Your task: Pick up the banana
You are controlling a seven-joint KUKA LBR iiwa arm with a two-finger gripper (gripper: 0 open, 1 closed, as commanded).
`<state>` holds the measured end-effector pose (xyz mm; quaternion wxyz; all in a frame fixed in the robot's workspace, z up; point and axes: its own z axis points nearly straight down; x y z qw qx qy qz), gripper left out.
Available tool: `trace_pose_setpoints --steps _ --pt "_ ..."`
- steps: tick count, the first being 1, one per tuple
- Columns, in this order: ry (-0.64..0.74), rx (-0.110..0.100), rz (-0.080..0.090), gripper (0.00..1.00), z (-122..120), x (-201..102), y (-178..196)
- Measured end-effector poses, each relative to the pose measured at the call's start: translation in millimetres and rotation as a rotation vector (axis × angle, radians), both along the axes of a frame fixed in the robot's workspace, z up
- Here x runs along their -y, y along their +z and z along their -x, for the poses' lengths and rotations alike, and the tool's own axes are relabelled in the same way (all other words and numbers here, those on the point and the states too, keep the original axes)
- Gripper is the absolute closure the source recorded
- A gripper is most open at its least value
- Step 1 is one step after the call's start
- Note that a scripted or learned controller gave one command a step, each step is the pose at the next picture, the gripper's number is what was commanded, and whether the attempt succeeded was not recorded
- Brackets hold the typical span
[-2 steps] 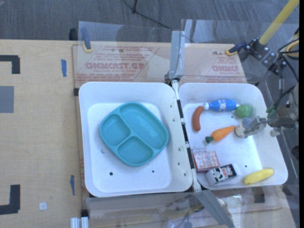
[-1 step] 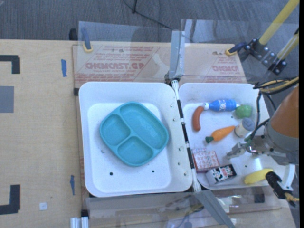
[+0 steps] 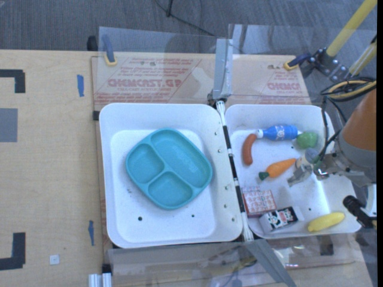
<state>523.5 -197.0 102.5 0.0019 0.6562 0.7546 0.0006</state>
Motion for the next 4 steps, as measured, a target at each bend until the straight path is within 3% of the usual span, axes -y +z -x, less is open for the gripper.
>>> trace_pose_setpoints --steps 1,2,3,4 --pt "0.123 0.007 -0.006 0.0 39.1 22.2 -13.4" --pt "0.585 0.003 0.005 0.0 41.8 28.6 -14.1" --pt "0.579 0.013 0.013 1.0 39.9 31.6 -2.4" --pt "0.58 0.013 0.013 0.0 39.9 31.6 -2.4"
